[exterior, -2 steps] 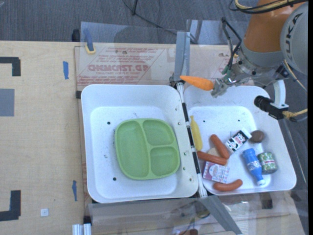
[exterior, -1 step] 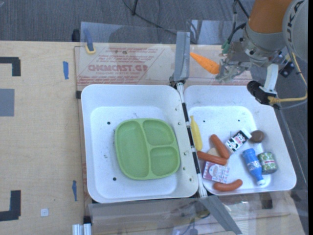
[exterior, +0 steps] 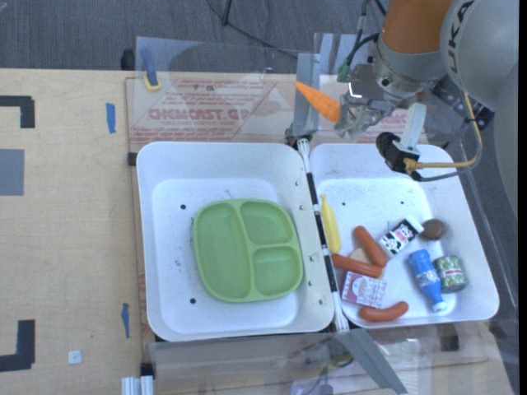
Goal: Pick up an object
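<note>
Carrot point(exterior: 317, 100) held in tool point(exterior: 344, 115), long axis slanted, tip toward upper left, above bins.

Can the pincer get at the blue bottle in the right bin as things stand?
Probably not right away: the pincer is up above the bins with an orange carrot between its fingers. The blue bottle lies uncovered among the other items, so the path down looks free once the carrot is released.
</note>
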Controlling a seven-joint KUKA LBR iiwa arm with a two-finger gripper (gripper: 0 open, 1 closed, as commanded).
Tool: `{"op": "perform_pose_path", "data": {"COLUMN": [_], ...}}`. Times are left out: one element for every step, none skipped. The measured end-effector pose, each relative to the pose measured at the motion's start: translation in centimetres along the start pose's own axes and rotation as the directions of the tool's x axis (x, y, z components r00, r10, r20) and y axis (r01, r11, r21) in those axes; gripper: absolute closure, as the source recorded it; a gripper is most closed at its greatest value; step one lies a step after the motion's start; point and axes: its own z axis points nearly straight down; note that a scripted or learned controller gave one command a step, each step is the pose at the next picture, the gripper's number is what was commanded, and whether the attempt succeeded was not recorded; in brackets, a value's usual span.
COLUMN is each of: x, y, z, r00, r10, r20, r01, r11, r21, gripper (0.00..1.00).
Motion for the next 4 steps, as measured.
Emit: {"op": "perform_pose_path", "data": {"x": [1.4,1.9,2.3,4.5], "y": [-0.2,-0.3,-0.3,-0.4], "z": [0.5,0.7,1.2,1.2], "r00": [0.998,0.948,0.911,0.719], "r10": [0.067,0.318,0.411,0.695], "r20": [0.0,0.001,0.002,0.003], "r01": [-0.067,-0.318,-0.411,-0.695], "r11": [0.998,0.948,0.911,0.719], "r21": [0.005,0.004,0.006,0.003], "gripper": [1.0,1.0,1.0,1.0]}}
